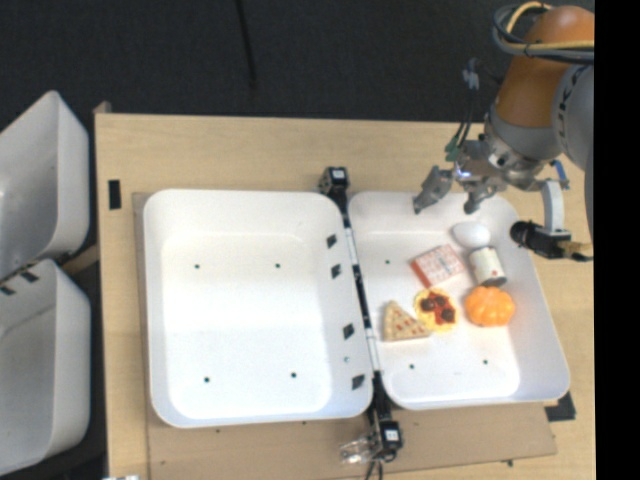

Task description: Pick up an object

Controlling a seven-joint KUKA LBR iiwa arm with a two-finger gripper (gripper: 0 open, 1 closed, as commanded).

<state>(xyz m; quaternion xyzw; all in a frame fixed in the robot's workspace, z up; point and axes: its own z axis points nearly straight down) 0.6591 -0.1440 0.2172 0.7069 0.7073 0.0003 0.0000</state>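
We see the gripper (pixel 452 196) at the upper right of the frame, jaws spread and pinching nothing, over the right bin's (pixel 540 368) far rim. Below it lie what seems a white egg (pixel 470 234), a can (pixel 487 265), an orange (pixel 489 306).

A pale wooden surface (pixel 250 153) carries two shallow white bins side by side. The left bin (pixel 170 388) and the right bin (pixel 540 378) touch along a seam set with small black clips (pixel 349 298) (one larger black fitting (pixel 334 179) sits at its far end). Two white bucket-like containers (pixel 40 178) stand off the left edge.
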